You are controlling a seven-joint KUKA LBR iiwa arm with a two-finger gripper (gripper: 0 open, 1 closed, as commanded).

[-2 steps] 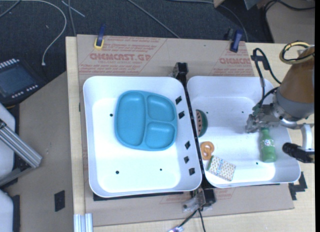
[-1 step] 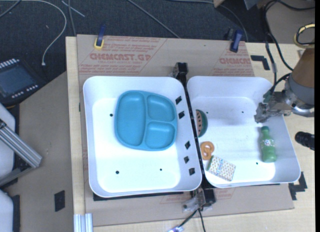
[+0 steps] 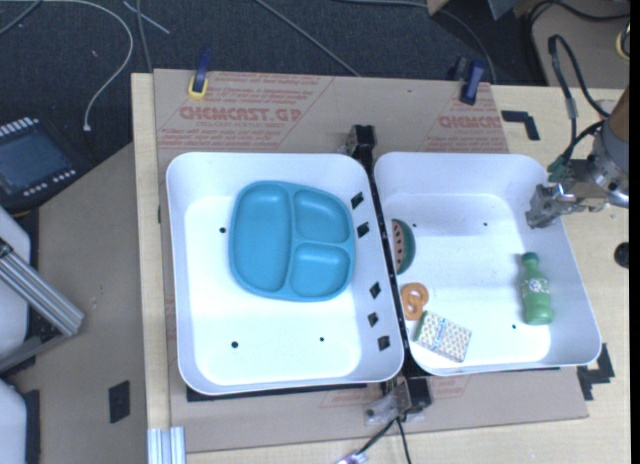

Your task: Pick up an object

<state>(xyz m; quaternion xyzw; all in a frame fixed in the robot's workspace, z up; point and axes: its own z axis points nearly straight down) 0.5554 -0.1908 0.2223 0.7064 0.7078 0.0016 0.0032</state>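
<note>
In the right bin lie a green bottle near the right wall, an orange pretzel and a patterned packet at the front left, and a watermelon slice against the left wall. My gripper hangs over the bin's right rim, above and behind the bottle, with nothing seen between its fingers. A blue divided plate fills the middle of the left bin.
The two bins sit on a cardboard sheet clamped at the back by blue clips. Black clips run along the divider between the bins. Cables lie on the dark floor beyond the bench.
</note>
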